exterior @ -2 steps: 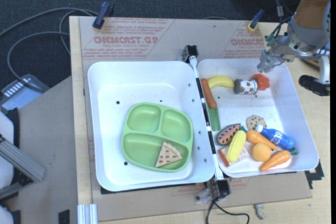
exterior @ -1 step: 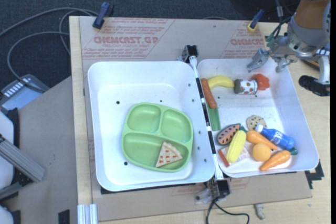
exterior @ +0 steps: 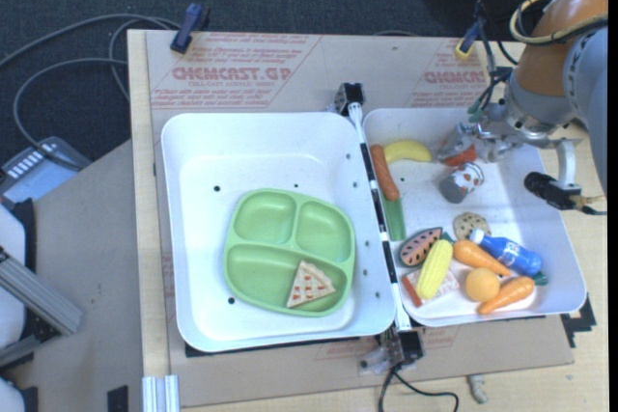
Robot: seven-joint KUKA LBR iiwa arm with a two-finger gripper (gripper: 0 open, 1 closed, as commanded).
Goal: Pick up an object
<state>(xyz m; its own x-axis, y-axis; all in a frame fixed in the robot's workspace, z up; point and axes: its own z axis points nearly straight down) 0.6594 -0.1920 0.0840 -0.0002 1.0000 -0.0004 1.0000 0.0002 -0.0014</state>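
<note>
From my station I see the claw (exterior: 470,150) low inside the right bin (exterior: 565,251), near its far edge, and I cannot tell how it is set. A small grey-and-white toy (exterior: 462,181) sits just beneath it, with a banana (exterior: 407,151) and a long sausage (exterior: 384,174) to its left. Nearer me in that bin lie a corn cob (exterior: 435,267), two carrots (exterior: 492,277), an orange (exterior: 482,285), a blue bottle (exterior: 510,255), a cookie (exterior: 470,225) and a watermelon slice (exterior: 419,246). The left bin (exterior: 193,207) holds a green divided plate (exterior: 280,236) with a pizza slice (exterior: 310,285) in one compartment. Both bins rest on the surface (exterior: 241,72).
</note>
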